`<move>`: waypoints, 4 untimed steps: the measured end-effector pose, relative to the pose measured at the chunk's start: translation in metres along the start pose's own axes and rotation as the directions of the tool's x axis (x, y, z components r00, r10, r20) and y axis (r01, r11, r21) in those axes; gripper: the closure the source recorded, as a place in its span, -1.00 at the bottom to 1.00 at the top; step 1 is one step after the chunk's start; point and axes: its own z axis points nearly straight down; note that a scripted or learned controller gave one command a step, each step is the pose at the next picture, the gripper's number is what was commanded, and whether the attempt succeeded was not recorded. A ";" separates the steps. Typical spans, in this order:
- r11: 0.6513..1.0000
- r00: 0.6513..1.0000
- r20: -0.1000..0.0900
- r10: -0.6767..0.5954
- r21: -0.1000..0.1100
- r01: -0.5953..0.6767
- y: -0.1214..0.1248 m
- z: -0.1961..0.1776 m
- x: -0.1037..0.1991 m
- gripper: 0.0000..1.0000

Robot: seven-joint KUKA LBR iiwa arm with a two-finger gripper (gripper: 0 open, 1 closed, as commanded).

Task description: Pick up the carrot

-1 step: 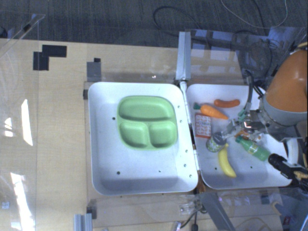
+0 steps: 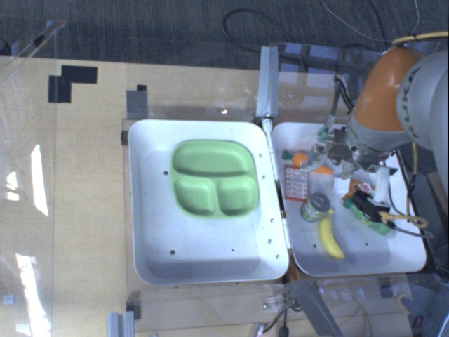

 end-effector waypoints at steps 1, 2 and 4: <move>1.000 1.000 0.001 0.023 -0.003 -0.023 0.061 0.060 -0.026 -1.00; 0.992 0.992 0.000 -0.128 -0.006 0.128 0.000 0.068 -0.025 -1.00; 0.999 0.999 -0.001 -0.052 -0.003 0.052 -0.107 -0.029 0.023 -1.00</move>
